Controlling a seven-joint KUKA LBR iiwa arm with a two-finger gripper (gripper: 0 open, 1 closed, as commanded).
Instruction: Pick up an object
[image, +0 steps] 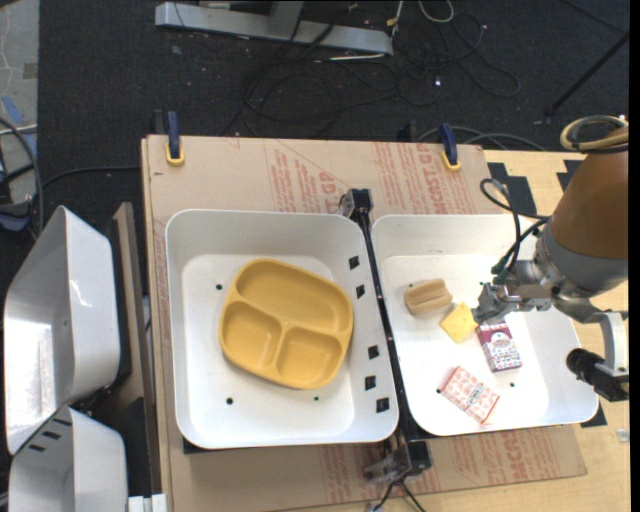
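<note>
The right bin (520, 235) holds a tan bread-like roll (428, 297), a yellow wedge (459, 323), a small dark pink carton (500, 349) and a pale pink patterned packet (469, 392). My gripper (493, 305) hangs low over the bin, just right of the yellow wedge and directly above the dark pink carton's top end. The arm's grey body and orange band cover the bin's right side. Nothing shows between the fingers.
The left bin (190, 330) contains a yellow divided plate (285, 322). A black divider (378, 320) runs between the bins. White containers (55, 310) stand off the bench at the left. Cables trail from the arm above the right bin.
</note>
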